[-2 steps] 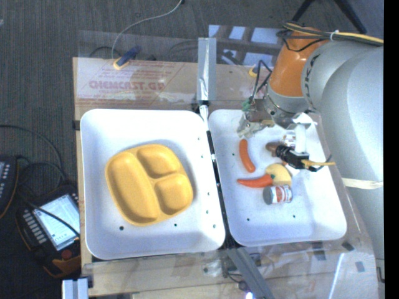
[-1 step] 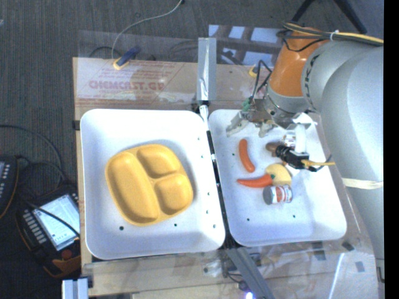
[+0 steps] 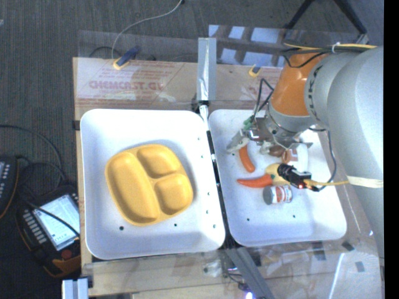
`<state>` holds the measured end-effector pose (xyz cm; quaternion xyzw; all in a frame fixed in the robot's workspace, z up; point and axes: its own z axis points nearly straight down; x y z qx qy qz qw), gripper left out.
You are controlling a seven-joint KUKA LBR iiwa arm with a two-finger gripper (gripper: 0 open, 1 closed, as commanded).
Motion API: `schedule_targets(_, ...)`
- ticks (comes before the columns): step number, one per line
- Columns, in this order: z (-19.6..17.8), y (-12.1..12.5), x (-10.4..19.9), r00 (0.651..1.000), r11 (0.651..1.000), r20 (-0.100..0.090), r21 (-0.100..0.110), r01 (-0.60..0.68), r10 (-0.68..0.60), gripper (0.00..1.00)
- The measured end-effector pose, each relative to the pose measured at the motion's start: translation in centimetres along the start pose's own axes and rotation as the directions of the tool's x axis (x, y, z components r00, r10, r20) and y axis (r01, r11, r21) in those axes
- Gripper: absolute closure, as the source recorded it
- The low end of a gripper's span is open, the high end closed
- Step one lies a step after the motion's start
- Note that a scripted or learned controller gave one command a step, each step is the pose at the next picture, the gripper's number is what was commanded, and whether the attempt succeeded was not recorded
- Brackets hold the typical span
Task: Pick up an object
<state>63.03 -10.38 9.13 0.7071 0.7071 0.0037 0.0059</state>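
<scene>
The grey arm [image 3: 352,104] enters from the right and covers the far right corner of the right bin [image 3: 312,229], its orange band [image 3: 292,95] lying above that bin's far edge. Two shallow white bins sit side by side on the bench, their inner walls touching; the left bin [image 3: 100,229] is the wider as seen. A yellow divided plate [image 3: 149,182] with three compartments lies flat in the middle of the left bin, well apart from everything else. The gripper [image 3: 252,134] is over the far left part of the right bin, close to the dividing wall. Its opening cannot be told from this angle, and nothing is seen held in it. All candidate objects for picking are grouped in the right bin, in its far half. A long orange-red pepper-shaped piece [image 3: 254,182] lies roughly crosswise near the bin's middle. A short orange piece [image 3: 247,159] lies just beyond it, directly beneath the gripper; contact between the two cannot be confirmed. A pale yellow piece [image 3: 272,167] sits just beside the right end of the pepper-shaped piece. A small can [image 3: 277,195] lies on its side just nearer than these, near the pepper-shaped piece.
</scene>
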Motion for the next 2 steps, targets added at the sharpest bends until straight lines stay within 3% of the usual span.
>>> schedule_targets(1, -1.1, 0.1, 0.2, 1.0, 1.0, -0.005, -0.003, 0.0, 0.0, 1.0)
schedule_targets(2, -9.3, -3.9, 3.4, 1.0, 1.0, -0.004, 0.015, 0.003, -0.003, 1.0)
